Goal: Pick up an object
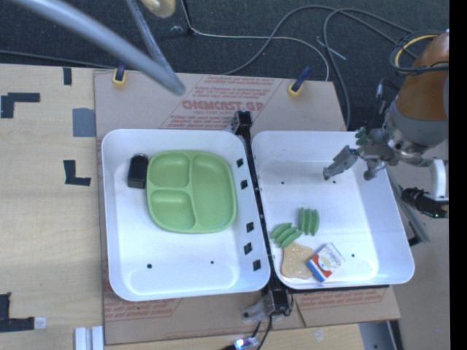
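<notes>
In the right bin [379, 217] lie two green pea pods [308, 221] [284, 233], a tan flat biscuit-like piece [295, 262] and a small red, white and blue packet [325, 260], all clustered near the front left. My gripper [355, 170] hovers over the back right part of that bin, well behind the cluster. Its fingers [337, 168] are spread open with nothing between them. The grey arm with its orange band [430, 57] comes in from the right edge.
The left bin [117, 217] holds a green divided plate [192, 192] and a small black block [137, 171] beside the plate's left rim. A black divider [252, 195] runs between the bins. Cables [314, 28] lie behind them.
</notes>
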Available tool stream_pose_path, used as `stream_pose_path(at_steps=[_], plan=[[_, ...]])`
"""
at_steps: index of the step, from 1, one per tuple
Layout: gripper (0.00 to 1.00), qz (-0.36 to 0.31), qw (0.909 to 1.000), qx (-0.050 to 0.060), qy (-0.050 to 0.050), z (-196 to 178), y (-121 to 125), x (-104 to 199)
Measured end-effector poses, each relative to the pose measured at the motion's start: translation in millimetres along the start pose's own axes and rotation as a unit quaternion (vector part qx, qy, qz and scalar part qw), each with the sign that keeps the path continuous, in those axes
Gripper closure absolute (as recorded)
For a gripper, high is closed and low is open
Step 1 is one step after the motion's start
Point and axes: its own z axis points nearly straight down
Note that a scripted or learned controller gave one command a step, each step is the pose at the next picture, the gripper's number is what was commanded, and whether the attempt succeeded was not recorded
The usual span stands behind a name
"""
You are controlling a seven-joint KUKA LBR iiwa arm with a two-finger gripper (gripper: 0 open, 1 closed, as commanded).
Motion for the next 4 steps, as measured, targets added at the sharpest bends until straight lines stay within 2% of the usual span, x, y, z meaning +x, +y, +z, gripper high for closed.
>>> stream_pose_path(at_steps=[1, 2, 4], plan=[[0.00, -0.002, 1.0000, -0.006, -0.001, -7.5, 2.8, 0.3], [0.00, -0.002, 1.0000, -0.004, -0.001, 53.2, -5.7, 0.6], [0.00, -0.002, 1.0000, -0.007, -0.002, 130.2, -4.5, -4.6]])
